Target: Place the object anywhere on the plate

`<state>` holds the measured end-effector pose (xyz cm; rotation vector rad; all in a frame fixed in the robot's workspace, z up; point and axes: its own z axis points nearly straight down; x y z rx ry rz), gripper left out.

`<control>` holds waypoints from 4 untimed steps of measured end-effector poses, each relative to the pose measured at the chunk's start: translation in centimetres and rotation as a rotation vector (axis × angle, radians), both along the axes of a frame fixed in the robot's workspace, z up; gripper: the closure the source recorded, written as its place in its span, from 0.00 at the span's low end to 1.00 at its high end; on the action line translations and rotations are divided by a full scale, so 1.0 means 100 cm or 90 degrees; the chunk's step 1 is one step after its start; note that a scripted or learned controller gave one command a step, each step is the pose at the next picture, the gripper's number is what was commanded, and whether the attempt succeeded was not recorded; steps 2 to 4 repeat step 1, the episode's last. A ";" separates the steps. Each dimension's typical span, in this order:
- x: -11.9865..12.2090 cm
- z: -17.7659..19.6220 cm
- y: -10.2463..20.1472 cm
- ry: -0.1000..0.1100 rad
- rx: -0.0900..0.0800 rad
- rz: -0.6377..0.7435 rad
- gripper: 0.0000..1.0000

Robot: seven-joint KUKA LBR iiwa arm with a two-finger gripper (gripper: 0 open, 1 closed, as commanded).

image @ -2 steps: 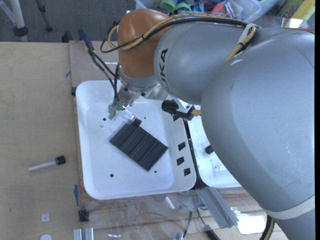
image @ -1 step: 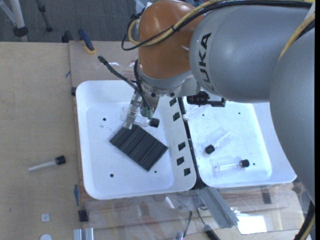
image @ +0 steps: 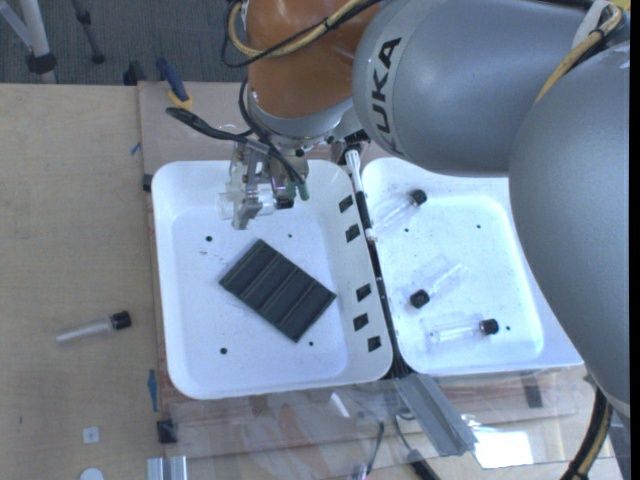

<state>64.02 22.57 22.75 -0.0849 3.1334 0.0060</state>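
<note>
Our tool [image: 250, 200] holds a clear vial [image: 243, 208] just above-left of the dark ribbed plate [image: 277, 289], which runs diagonally

Bright, even light; white bins [image: 200, 368] glare slightly; soft overall focus.

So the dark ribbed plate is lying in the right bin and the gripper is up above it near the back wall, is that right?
Not quite. The camera view shows the dark ribbed plate lying in the left bin, not the right one. The right bin holds three clear vials with black caps. The rest stands: the gripper is above the plate, near the back wall of that bin.
</note>
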 end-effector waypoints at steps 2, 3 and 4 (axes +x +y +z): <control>0.027 -0.023 -0.002 0.001 0.000 -0.177 1.00; 0.027 -0.023 -0.002 0.001 0.000 -0.177 1.00; 0.027 -0.023 -0.002 0.001 0.000 -0.177 1.00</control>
